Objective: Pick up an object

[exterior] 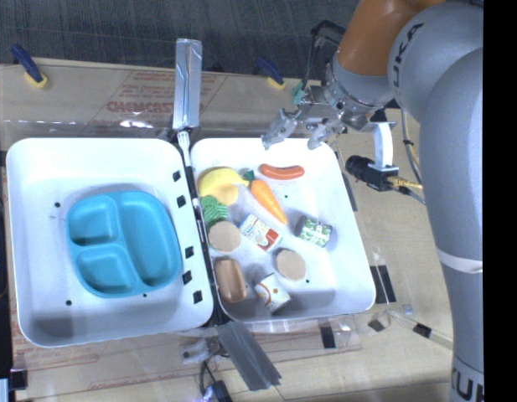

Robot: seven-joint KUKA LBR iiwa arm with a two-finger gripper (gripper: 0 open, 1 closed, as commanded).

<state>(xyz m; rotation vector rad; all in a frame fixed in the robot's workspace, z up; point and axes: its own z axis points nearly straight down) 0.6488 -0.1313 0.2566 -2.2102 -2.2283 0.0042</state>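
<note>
Two shallow white bins sit side by side on the table. Left bin [23, 224] holds a blue divided tray [122, 243], likely parked there as a drop-off spot. Right bin [346, 216] is crowded with toy food, which makes it the picking source: a yellow lemon [219, 182], a sausage [281, 172], a carrot [268, 201], a small green can [315, 232], round cookies and a bread roll [230, 280]. Hand [298, 134] hovers above this bin's far rim, near the sausage, fingers spread apart and pinching nothing, apparently poised to descend.
</note>
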